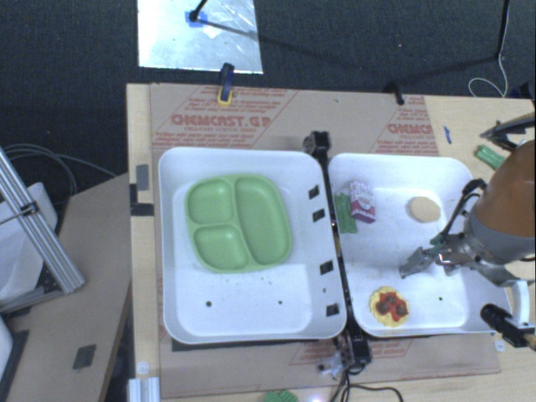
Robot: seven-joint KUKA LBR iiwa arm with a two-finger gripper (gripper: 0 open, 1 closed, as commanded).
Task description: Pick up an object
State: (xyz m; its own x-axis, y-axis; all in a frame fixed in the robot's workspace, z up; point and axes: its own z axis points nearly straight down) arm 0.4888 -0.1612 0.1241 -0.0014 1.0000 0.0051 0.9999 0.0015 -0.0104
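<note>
My claw (416, 265) hangs low inside the right bin (394, 170), reaching in from its right side. Its two fingers look slightly apart with nothing between them, though the view is too small to be sure. Just below the claw, near the bin's front wall, lies a small pizza (389, 306). A pale round cookie (424, 209) sits above the claw, and a red-and-white packet (363, 202) lies left of the cookie. A green divided tray (238, 223) rests in the left bin (243, 312).

Pale green divided tray (238, 223), white bins (251, 325), tan round piece (424, 209), yellow disc (389, 306) (red-speckled)
</note>
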